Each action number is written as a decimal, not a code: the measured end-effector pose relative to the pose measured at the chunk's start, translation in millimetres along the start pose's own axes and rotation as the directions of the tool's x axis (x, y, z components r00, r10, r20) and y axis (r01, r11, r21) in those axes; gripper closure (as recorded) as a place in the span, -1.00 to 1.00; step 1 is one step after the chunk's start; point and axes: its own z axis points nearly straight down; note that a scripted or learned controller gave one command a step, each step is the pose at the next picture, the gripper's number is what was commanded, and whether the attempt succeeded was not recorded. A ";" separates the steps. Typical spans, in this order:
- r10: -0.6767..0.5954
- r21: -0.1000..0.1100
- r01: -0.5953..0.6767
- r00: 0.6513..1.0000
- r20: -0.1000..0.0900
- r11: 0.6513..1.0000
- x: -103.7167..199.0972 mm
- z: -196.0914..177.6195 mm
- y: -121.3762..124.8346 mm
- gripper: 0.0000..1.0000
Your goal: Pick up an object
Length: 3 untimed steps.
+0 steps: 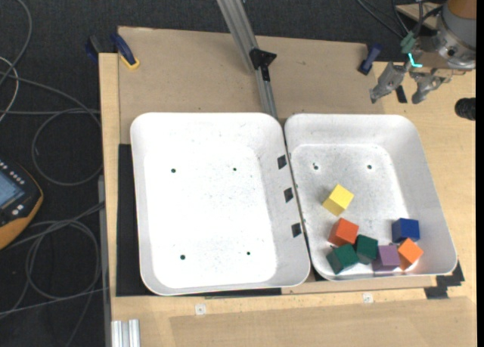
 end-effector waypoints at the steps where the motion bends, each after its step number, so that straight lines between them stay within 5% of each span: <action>1: 0.002 0.005 -0.002 1.000 -0.001 1.000 -3.1 62.1 -3.5 -1.00; 3: 0.003 0.005 -0.003 1.000 -0.001 1.000 -9.8 154.5 1.8 -1.00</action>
